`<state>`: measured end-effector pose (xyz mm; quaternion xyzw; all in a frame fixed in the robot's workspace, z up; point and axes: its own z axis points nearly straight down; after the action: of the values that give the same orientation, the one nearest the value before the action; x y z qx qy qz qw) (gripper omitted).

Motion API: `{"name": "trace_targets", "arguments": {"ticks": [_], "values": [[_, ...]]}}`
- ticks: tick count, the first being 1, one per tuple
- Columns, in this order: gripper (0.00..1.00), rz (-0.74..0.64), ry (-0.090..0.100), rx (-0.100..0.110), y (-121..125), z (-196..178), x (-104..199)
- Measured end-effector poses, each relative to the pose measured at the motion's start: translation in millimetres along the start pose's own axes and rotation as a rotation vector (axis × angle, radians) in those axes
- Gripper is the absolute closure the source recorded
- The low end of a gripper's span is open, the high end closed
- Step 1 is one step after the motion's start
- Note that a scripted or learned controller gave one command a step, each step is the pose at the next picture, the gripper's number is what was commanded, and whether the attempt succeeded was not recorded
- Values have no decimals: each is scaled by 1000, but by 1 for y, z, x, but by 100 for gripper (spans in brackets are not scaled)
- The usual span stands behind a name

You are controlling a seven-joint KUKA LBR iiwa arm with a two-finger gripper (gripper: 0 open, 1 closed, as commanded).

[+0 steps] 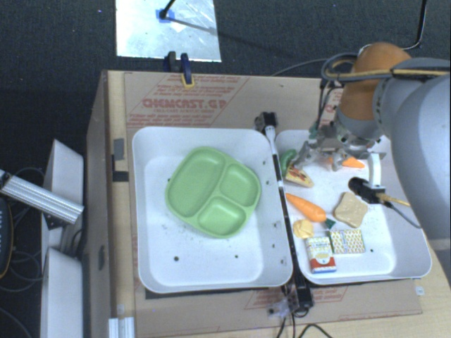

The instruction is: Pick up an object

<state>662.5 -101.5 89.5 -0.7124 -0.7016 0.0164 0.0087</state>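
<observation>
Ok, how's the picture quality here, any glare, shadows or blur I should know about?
Camera view: even, soft lighting; bright glare on the shiny sheet beyond the bench; faint shadows under the green tray; the arm at right looks soft; small items in the right bin lack fine detail.

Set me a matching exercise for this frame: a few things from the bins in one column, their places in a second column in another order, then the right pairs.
Things:
1. green divided plate
2. carrot
3. red and white carton
4. slice of bread

Places:
A. near front edge of the right bin
B. in the left bin
C. right bin, right of the carrot
D. right bin, close to the divider between the bins

Pairs: 1-B, 2-D, 3-A, 4-C
</observation>
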Motion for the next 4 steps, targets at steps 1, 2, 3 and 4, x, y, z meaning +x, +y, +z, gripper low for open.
{"name": "trace_targets", "arguments": {"ticks": [1,2,3,4], "values": [[0,-1,-3,-1,0,0,1],[0,0,-5,-1,0,0,1],[0,1,2,0,0,0,-1],[0,0,-4,-1,0,0,1]]}}
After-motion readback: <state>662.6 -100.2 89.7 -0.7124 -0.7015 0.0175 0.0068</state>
